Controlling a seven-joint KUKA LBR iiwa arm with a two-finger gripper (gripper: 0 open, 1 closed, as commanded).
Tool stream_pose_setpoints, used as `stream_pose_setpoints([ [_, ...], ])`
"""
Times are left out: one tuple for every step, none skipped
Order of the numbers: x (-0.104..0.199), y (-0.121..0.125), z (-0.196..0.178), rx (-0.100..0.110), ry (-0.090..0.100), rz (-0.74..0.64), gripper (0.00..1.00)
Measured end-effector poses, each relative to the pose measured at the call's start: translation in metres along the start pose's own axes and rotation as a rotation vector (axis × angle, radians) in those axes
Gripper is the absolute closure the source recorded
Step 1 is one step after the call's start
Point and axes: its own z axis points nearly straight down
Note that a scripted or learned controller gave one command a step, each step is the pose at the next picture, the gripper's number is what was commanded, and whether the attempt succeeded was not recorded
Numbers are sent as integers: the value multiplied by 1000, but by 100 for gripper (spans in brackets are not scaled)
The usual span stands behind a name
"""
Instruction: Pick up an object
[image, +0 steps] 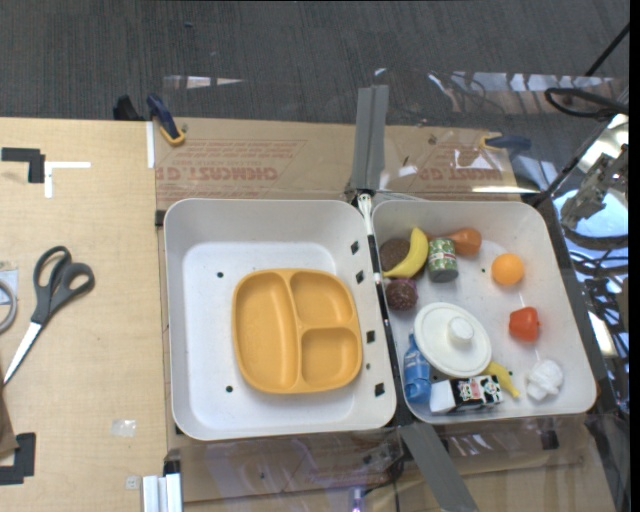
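Wooden bench (80, 400), scissors (45, 295), crowded right bin (556, 262)

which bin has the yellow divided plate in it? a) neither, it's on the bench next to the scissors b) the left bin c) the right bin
b) the yellow divided plate lies flat in the left bin, while the right bin holds the banana, the orange and other small items.
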Motion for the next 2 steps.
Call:
stream_pose_setpoints([
  [46,-27,-14,0,1,-322,100],
  [56,40,225,-2,-1,-520,100],
])
